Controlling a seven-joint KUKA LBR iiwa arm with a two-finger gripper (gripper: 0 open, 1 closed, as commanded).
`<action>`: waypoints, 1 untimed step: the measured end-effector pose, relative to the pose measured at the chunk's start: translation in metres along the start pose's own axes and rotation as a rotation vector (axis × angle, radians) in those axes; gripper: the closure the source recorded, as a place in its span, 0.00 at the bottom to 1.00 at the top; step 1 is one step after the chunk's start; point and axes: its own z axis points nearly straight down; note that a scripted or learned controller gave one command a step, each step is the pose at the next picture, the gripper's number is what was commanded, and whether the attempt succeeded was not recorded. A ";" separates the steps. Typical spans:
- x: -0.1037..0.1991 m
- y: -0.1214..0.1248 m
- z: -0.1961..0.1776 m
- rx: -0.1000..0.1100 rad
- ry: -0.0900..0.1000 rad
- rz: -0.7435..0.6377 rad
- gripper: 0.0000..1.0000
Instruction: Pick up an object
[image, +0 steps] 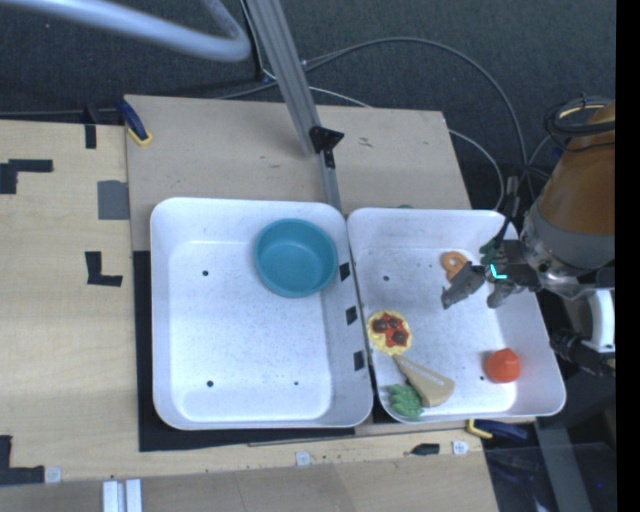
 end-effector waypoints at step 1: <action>0.000 0.000 0.000 0.000 0.000 0.000 0.00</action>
